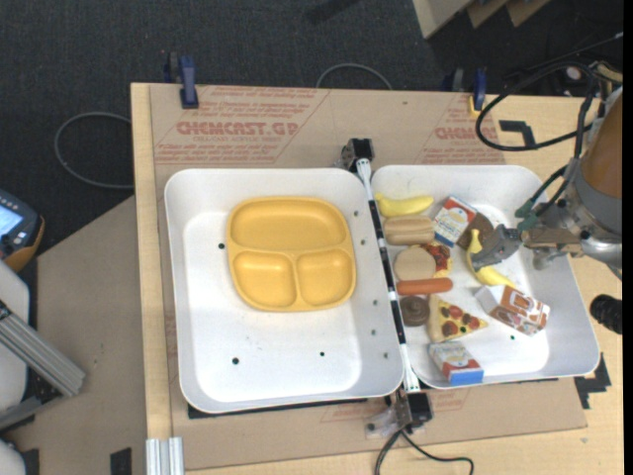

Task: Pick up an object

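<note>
The brown protective sheet (297, 127) covering the bench bears red print reading "CHEMCAST GP" near its upper left, with a line of small red lettering above it too fine to read. The same print repeats at the upper right (460, 132), partly cut off. The small cartons' labels in the right bin (564, 354) cannot be read.

One fixed overhead camera, slanted down, both white bins (198, 295) in frame

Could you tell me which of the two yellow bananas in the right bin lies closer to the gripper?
The banana just below the gripper, mid-bin; the other banana lies at the bin's far left corner.
</note>
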`<state>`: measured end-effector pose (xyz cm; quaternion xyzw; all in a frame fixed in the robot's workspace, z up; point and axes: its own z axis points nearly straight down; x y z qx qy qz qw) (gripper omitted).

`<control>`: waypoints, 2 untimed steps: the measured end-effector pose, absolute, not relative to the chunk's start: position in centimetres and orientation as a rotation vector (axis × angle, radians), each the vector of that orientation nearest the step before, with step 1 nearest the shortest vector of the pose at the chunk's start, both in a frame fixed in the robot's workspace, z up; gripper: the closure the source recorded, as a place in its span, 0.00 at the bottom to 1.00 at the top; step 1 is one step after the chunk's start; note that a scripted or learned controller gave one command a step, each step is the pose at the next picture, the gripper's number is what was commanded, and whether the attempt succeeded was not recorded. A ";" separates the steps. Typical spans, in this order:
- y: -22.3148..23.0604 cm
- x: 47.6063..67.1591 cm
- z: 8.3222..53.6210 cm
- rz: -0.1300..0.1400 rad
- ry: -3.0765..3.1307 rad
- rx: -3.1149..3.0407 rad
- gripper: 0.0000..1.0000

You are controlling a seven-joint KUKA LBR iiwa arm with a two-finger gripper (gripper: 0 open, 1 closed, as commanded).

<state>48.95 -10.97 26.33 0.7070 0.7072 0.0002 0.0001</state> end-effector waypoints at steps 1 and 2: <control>-9.0 53.5 8.3 -0.009 2.231 2.227 0.00; -9.2 53.8 10.2 0.003 2.218 2.222 1.00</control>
